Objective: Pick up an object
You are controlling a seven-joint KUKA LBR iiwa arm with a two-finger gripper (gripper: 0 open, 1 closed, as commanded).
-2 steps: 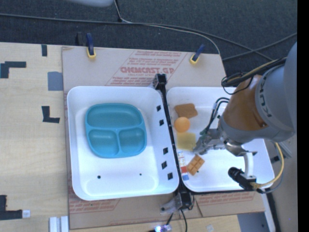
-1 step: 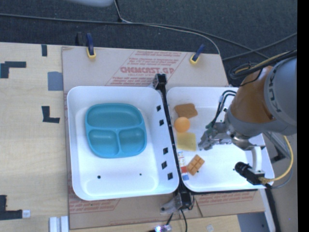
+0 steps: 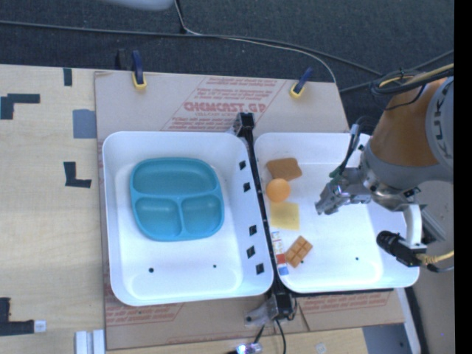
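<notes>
Two shallow white bins side by side on a brown board (image 3: 221, 102), itself flat on a pale wooden surface (image 3: 44, 220) marked with dark tape. Beyond, at 12 o'clock, dark carpet (image 3: 295, 13) crossed by a black cable (image 3: 243, 41). Left bin (image 3: 118, 271): a teal divided plate (image 3: 177, 198). Right bin (image 3: 346, 271): along its 9 o'clock side, a brown slab (image 3: 284, 169), an orange ball (image 3: 278, 190), a yellow square (image 3: 285, 215), and a ridged brown block (image 3: 299, 251). Pincer (image 3: 328, 203) low over the bin's middle, at 3 o'clock from the ball, apart from it; cannot tell whether clenched or released.
</notes>
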